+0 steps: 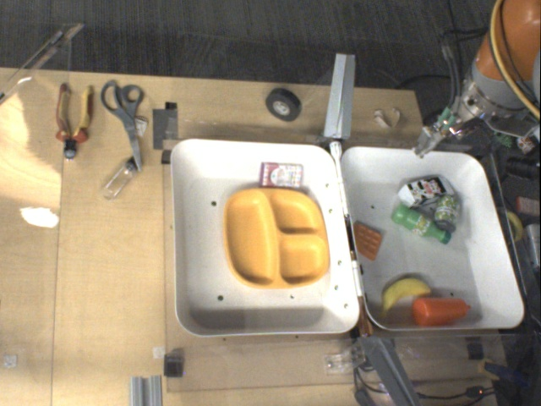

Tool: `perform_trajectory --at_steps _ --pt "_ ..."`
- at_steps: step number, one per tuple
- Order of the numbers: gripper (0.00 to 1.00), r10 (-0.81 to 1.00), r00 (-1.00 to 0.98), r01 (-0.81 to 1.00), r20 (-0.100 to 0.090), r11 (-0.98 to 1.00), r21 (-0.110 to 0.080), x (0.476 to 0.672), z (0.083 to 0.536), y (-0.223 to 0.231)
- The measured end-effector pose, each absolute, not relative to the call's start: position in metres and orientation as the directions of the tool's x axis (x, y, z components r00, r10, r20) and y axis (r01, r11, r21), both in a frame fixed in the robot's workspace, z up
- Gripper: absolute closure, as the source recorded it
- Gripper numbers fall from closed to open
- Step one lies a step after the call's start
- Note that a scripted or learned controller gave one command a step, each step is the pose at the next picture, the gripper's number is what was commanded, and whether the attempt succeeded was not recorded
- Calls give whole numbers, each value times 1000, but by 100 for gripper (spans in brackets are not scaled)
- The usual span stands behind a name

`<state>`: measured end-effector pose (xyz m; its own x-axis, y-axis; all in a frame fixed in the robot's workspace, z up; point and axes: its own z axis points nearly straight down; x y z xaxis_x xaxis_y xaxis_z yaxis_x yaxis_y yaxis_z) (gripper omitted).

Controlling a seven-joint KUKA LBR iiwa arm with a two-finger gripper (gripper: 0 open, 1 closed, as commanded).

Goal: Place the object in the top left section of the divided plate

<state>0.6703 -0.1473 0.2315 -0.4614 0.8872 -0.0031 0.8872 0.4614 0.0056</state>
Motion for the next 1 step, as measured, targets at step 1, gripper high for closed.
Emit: perform_trajectory --at_steps 1 --pt "100 902 -432 902 -5 432 6 670 259 -191"
